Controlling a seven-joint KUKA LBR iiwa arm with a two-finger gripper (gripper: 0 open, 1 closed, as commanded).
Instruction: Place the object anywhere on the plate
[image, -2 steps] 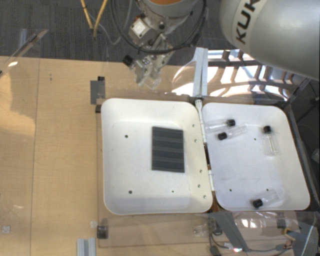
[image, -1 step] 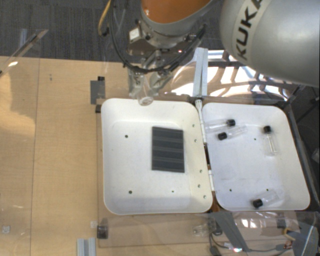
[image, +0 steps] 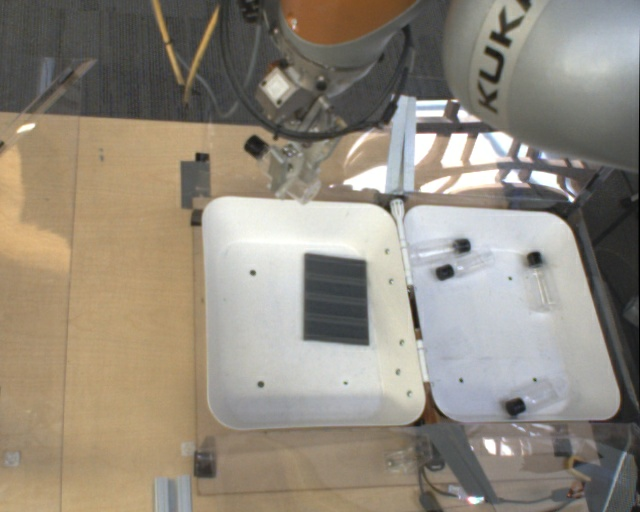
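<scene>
Wooden bench (image: 110, 330) is spreading pale under two shallow white bins, and the left bin (image: 235, 390) is carrying the dark grey ribbed plate (image: 337, 298) right at its middle. Taking that plate as our mark: up beyond its far edge, past the bin's rim, the gripper (image: 293, 183) is hanging over the bench, and it's looking as if a clear vial is sitting between its fingers, though glare is making that hard to confirm, so how wide it's standing I cannot tell. Off to the plate's right, across the divider, the right bin (image: 500, 340) is holding clear vials with black caps: a pair (image: 455, 258) lying nearest the plate, another (image: 540, 280) farther right, and one (image: 530, 400) down toward the near rim. The grey arm (image: 540, 70) with its orange band (image: 340, 20) is looming well above the plate.
</scene>
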